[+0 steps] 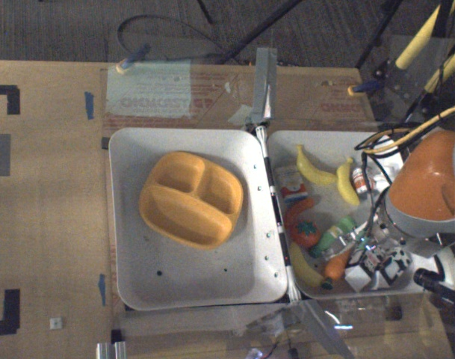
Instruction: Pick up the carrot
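Observation:
The carrot (336, 265) is a small orange piece lying near the front of the right bin (322, 140), between a yellow banana (308, 269) and the gripper. My gripper (376, 259) hangs low in the right bin, just to the right of the carrot, under the arm's orange band (423, 188). Cables and the wrist cover much of the gripper, so whether it touches the carrot is unclear.
The right bin also holds two more bananas (317, 169) (347, 186), a red tomato (305, 232), a green item (338, 235), a small carton (291, 183) and a can (359, 179). An orange divided plate (191, 197) lies in the left bin (130, 275).

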You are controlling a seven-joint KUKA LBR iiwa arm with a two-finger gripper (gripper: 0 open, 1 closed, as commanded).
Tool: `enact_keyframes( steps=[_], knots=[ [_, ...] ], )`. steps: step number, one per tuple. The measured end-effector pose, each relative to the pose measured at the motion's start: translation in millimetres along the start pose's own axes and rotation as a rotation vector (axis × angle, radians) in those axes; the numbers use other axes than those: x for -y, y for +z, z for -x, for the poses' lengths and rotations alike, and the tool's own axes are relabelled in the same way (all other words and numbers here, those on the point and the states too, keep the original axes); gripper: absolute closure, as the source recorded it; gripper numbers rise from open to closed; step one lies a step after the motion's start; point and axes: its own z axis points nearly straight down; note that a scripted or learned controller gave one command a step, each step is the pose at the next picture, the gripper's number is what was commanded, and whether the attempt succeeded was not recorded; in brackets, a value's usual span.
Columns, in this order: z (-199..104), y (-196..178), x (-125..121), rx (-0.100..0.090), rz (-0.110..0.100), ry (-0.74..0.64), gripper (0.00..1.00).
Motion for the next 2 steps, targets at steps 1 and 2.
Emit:
enact_keyframes(
  steps=[1, 2],
  knots=[
    [1.9, -10.1, -1.5, 0.002, 0.004, 0.002, 1.00],
    [8.4, -1.1, -1.0, 0.000, 0.000, -0.495, 1.00]
  ],
)
